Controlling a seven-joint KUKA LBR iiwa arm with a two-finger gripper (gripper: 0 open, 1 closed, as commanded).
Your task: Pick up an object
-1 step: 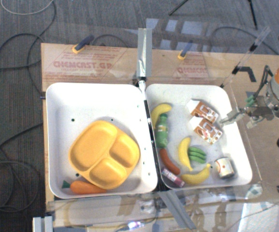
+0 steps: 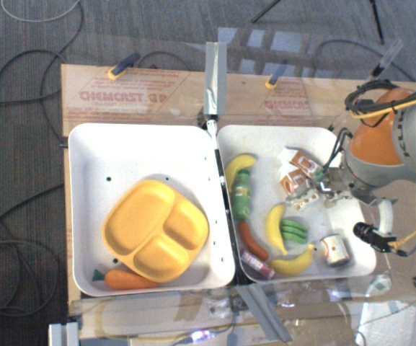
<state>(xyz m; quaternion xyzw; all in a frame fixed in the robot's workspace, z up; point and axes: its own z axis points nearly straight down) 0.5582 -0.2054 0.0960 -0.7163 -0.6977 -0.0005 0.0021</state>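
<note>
The right bin [image 2: 265, 137] holds several objects. A yellow banana [image 2: 238, 166] lies at its left, above a green bottle [image 2: 242, 197]. A second banana [image 2: 275, 227] lies beside a green ridged piece [image 2: 293, 231], and a third banana [image 2: 293, 263] rests by the front wall. A red sausage [image 2: 253, 240] and a small can [image 2: 334, 249] lie near the front. A brown-and-white packet [image 2: 298, 171] sits toward the back. My gripper [image 2: 311, 196] hangs low over the bin just below and right of that packet, and nothing shows in its grasp.
The left bin [image 2: 92, 143] holds a yellow divided plate [image 2: 157, 229] and an orange carrot [image 2: 128, 280] at its front edge. My arm's orange band [image 2: 381, 144] sits over the right bin's right wall. A metal divider [image 2: 213, 85] stands between the bins at the back.
</note>
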